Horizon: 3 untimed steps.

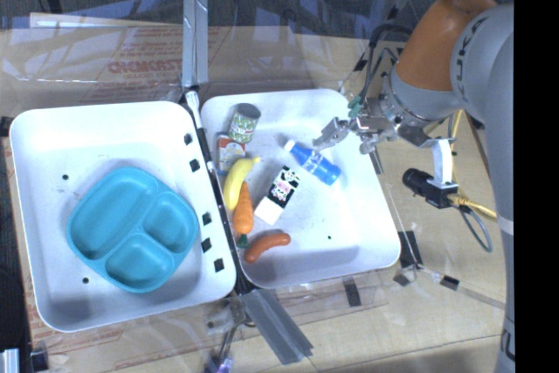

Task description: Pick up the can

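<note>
Camera view looks down on two white bins from my seat far away. My gripper [336, 133] hangs over the right bin [371, 227], near its far right side. The left bin [52, 144] sits well off to the gripper's left. That bin has one blue plate [131, 227] in it, with three parts.

All the other things are in the bin under the gripper. The can [244, 123] stands up in the far left corner, well to the left of the gripper and not touching it. A small carton [229, 151] sits just in front of the can. A banana [236, 181] and a carrot [244, 210] lie side by side along the left wall. A sausage [265, 245] lies nearer the front, below the carrot. A small milk box [280, 192] with a cow on it lies in the middle. A blue bottle [314, 164] lies just below and left of the gripper, very close to its tips.

I cannot tell how far the gripper is spread, or if it touches the bottle. I see nothing held in it.
</note>
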Tool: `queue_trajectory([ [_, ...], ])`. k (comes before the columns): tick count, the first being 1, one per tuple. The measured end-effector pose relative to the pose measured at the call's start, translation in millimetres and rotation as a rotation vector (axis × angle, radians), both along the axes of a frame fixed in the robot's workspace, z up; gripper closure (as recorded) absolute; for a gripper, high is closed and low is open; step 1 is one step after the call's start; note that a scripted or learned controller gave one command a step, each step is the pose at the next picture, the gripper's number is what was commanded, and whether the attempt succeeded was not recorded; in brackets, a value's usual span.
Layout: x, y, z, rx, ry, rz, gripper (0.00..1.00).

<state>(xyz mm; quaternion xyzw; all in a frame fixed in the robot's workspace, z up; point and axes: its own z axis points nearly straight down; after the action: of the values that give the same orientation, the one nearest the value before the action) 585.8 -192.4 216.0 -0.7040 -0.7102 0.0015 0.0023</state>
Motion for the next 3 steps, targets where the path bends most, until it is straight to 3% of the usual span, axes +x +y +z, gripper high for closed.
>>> queue_trajectory([
  [1,2,69,-90,-0.001,0.001,0.020,0.00],
  [2,5,10,-116,0.014,-0.006,-0.043,0.00],
  [3,-57,69,-125,0.000,0.001,-0.180,0.00],
])
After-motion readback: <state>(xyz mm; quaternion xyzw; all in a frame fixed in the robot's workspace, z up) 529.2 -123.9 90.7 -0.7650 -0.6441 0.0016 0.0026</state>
